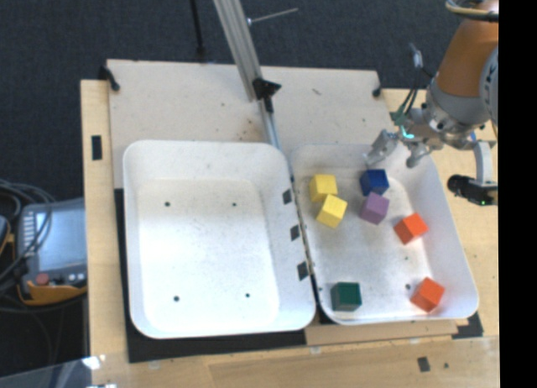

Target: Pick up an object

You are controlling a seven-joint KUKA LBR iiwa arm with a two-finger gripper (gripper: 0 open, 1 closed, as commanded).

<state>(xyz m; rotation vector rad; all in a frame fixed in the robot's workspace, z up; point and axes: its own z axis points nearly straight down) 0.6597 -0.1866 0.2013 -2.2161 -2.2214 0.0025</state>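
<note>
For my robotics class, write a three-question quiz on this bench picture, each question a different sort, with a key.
1. True or false: the green cube lies in the left white bin.
2. How many orange cubes lie in the right white bin?
3. Which cube is nearest the pincer? A) blue cube B) purple cube C) green cube

Key: 1. False; it lies in the right bin. 2. Two. 3. A.

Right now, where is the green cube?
The green cube sits in the right bin, near its front left corner, apart from the other cubes.
</note>
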